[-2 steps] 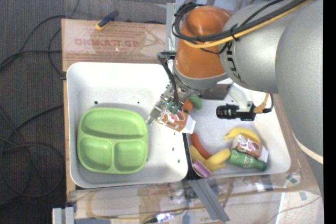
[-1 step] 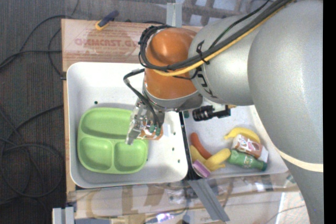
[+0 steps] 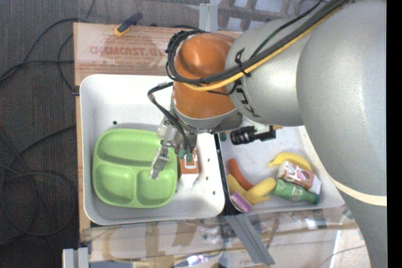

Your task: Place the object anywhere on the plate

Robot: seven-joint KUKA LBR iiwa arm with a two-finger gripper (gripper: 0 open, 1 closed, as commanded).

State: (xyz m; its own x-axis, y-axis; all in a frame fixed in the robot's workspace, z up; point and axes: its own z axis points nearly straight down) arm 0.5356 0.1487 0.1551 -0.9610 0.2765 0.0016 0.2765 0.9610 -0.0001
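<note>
Camera view: the end effector [image 3: 168, 159] hangs over the right edge of the green divided plate [image 3: 125, 166] in the left bin [image 3: 113, 88], finger state indeterminate, with an orange-and-white object [image 3: 189, 163] just right of the plate on the bin floor.

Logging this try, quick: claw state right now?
Claw: over the green plate's right edge, by an orange object; open or shut cannot be told.
</note>
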